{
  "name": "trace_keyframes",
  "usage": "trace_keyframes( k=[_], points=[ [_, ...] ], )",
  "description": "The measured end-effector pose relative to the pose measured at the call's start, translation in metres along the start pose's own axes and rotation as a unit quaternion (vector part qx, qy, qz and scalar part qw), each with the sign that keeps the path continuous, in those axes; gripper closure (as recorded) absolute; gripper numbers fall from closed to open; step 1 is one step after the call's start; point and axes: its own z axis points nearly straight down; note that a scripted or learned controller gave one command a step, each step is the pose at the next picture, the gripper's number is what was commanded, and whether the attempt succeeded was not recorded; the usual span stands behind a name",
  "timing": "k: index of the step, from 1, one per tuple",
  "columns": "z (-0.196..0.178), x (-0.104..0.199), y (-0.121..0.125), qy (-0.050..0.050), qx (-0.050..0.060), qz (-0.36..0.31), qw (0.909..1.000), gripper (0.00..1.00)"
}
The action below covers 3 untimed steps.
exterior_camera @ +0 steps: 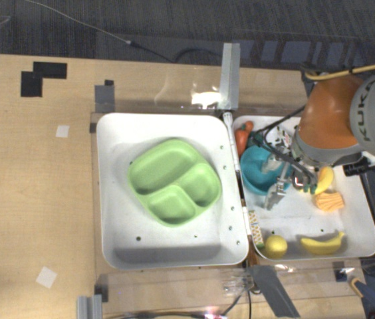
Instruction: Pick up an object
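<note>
The right bin (292, 219) holds a teal bowl (252, 169) against its left wall, with a red-orange carrot-like piece (242, 138) just behind it. A yellow piece (324, 179) and an orange piece (330, 201) lie at mid-right. A lemon (276, 246) and a banana (321, 244) lie along the front wall. My gripper (285, 183) hangs low over the bin's middle, right beside the teal bowl's right rim and left of the yellow piece. I see nothing held in it.
The left bin (117, 243) holds a green divided plate (174, 181). The arm's orange band (327, 115) and grey body cover the right bin's back right. A metal post (230, 78) stands behind the wall between the bins.
</note>
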Motion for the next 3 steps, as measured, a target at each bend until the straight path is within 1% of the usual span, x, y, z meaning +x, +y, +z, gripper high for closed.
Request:
trace_keyframes(
  k=[1,2,3],
  points=[
    [-0.001,0.009,0.003,-0.013,-0.002,-0.010,0.9999,0.00],
    [0.000,-0.001,0.004,0.001,-0.001,-0.032,0.9995,0.00],
    [-0.003,0.011,0.004,-0.020,-0.003,-0.092,0.9955,0.00]
  ],
)
